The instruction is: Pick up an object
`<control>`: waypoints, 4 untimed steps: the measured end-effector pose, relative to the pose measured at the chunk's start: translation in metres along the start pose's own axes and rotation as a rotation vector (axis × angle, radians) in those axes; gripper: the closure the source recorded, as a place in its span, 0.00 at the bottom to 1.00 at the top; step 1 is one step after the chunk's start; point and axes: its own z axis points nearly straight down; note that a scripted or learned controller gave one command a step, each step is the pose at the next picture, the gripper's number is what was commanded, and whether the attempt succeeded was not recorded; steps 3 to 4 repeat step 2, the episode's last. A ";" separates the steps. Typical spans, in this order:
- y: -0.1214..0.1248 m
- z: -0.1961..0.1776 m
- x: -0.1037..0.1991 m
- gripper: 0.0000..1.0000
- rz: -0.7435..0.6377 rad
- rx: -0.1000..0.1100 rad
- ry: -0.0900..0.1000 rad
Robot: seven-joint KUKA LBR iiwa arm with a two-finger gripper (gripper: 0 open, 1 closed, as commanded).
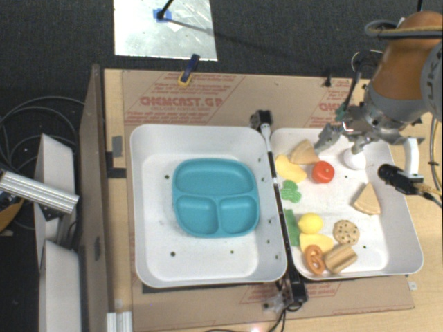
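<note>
Gripper (344, 135) is hanging over the far edge of the right bin (405, 244), its two fingers spread apart with nothing between them. The arm (408, 61) is reaching in from the right, orange band uppermost, grey wrist tilting down toward the bin. Both white bins are sitting side by side on a brown cardboard sheet (208, 95) that is covering the bench; a shiny sheet (163, 19) is lying on the dark floor beyond, and cables (31, 126) are coiling at the left. The left bin (149, 158) is holding a blue divided tray (215, 197). Toy food is lying scattered in the right bin: a red tomato (322, 172) just below the fingers, a tan wedge (303, 151) just left of them, a yellow piece (290, 168), a green piece (291, 194), a second wedge (367, 200), a lemon (311, 223), a cookie (345, 232), and a bread roll (339, 257) at the near edge, well apart from the gripper.
</note>
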 end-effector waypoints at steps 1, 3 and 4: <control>0.012 0.149 -0.029 0.00 0.005 0.001 -0.001; 0.016 0.130 -0.028 1.00 0.001 -0.007 -0.001; 0.016 0.130 -0.028 1.00 0.001 -0.007 -0.001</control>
